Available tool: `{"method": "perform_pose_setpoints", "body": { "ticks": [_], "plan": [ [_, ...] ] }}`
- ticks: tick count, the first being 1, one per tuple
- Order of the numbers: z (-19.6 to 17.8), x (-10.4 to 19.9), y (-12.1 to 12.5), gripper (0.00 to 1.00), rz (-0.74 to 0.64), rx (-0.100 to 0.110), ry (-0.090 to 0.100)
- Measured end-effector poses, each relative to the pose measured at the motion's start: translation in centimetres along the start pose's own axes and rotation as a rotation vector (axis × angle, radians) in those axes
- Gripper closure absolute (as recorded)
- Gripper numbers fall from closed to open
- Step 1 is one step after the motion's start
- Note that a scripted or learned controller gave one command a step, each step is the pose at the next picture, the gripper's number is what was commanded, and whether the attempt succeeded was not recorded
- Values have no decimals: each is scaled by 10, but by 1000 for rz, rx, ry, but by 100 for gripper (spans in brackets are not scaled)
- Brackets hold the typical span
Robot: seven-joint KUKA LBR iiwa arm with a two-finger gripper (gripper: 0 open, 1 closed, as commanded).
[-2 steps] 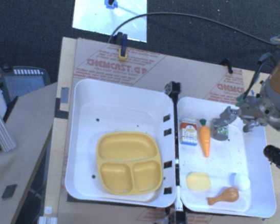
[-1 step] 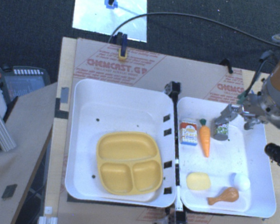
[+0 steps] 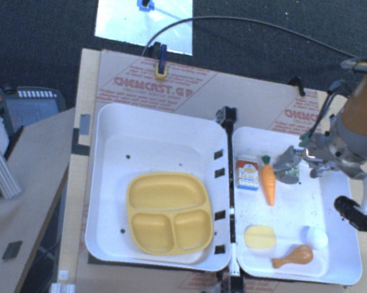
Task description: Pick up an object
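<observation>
1. Now a carrot is seen lying in the right bin, beside a small carton.
2. Nearer the front, a yellow disc, drumstick and egg are found.
3. Above the carrot's top, the gripper is poised; its grip cannot be told.
4. A yellow tray is seen in the left bin.

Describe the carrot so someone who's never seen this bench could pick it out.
Look in the right-hand white bin, toward its upper left. The carrot lies just right of the small red-and-white carton, tip pointing toward the camera. It is the one long, tapered, bright orange thing there.
</observation>
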State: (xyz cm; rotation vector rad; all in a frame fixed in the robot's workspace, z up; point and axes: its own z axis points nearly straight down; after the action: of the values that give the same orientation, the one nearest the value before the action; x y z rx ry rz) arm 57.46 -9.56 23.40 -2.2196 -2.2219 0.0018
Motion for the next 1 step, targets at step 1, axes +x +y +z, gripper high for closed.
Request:
{"method": "perform_pose_setpoints", "body": {
  "ticks": [1],
  "plan": [
    [54,2,-10,0,0,1,1]
  ]
}}
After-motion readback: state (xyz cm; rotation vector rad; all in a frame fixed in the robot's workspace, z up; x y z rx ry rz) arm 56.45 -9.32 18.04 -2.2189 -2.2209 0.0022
